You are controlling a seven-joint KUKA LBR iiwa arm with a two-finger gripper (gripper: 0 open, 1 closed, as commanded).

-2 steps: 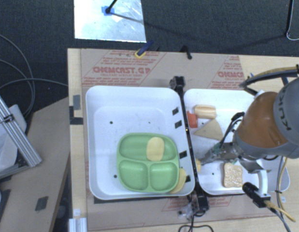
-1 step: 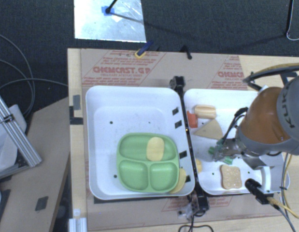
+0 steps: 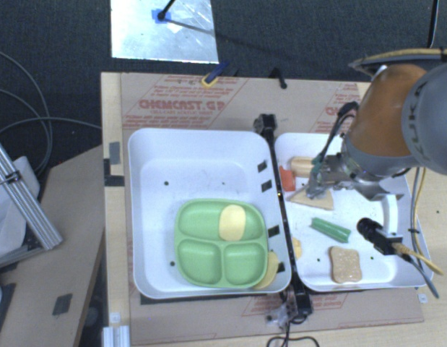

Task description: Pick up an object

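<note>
The gripper (image 3: 318, 183) hangs low in the right bin (image 3: 367, 280), near its left side, just above or touching a flat tan wedge (image 3: 315, 198). Whether anything is held cannot be made out. Right beside the gripper lie a beige cylinder (image 3: 300, 166) and a small red block (image 3: 286, 177). Nearer the front of that bin are a green stick (image 3: 330, 228) and a slice of toast (image 3: 345, 264).
The left bin (image 3: 158, 165) holds a green divided plate (image 3: 201, 255) with a yellow oval piece (image 3: 232, 223) in its upper compartment. A yellow piece (image 3: 271, 270) peeks out at the plate's right edge. A black divider (image 3: 276, 186) separates the bins.
</note>
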